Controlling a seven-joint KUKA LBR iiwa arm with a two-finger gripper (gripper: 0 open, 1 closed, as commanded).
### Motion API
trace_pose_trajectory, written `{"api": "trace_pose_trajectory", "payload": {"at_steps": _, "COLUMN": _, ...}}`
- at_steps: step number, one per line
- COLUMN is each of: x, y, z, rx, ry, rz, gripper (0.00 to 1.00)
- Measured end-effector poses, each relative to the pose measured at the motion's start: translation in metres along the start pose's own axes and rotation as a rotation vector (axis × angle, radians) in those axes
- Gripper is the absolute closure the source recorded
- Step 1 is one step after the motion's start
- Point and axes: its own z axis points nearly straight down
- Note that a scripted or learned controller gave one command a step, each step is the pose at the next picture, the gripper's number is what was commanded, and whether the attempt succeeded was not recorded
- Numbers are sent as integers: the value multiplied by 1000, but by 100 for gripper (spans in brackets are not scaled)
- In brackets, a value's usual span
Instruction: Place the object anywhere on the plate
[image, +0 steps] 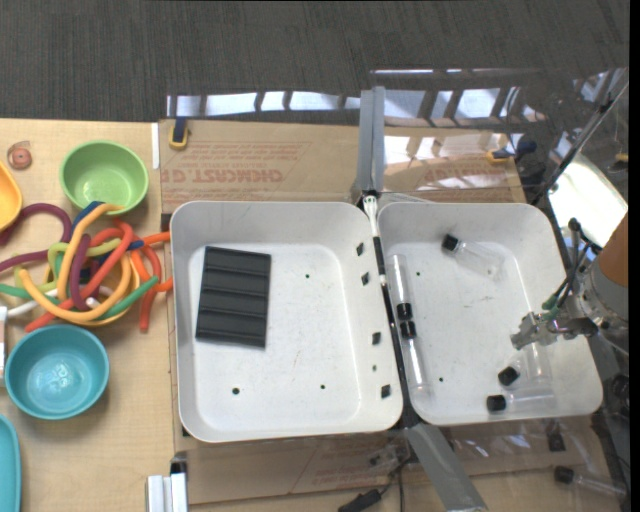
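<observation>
- In the right bin (470, 215), toward its right wall, the hand (540, 330) hangs low over the white floor, with the arm (610, 290) reaching in past that wall.
- Whether it grips anything cannot be told, and neither can its state; it looks blurred and partly see-through.
- Just below the hand, near the right bin's lower right corner, lie clear tubes with black caps (510, 385).
- Another clear tube with a black cap (465, 250) lies in the upper part of the right bin.
- A long clear tube (405, 320) runs along the right bin's left wall.
- Left of the right bin, the left bin (290, 415) holds a black ridged plate (234, 296) lying flat near its left wall.
- Further left of the right bin, on the worktop (80, 135), sit a green bowl (104, 178), a teal bowl (56, 370) and a tangle of coloured cords (90, 265).
</observation>
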Motion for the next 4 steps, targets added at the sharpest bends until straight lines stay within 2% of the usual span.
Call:
{"api": "trace_pose_trajectory", "payload": {"at_steps": 1, "x": -33, "y": 31, "z": -10, "rx": -3, "ry": -1, "rz": -66, "gripper": 100}}
{"api": "trace_pose_trajectory", "payload": {"at_steps": 2, "x": -35, "y": 64, "z": -51, "rx": -3, "ry": -2, "rz": -119, "gripper": 100}}
{"api": "trace_pose_trajectory", "payload": {"at_steps": 3, "x": -31, "y": -2, "z": -8, "rx": -1, "ry": 0, "rz": -195, "gripper": 100}}
{"api": "trace_pose_trajectory", "payload": {"at_steps": 4, "x": -33, "y": 24, "z": -41, "rx": -3, "ry": -2, "rz": -157, "gripper": 100}}
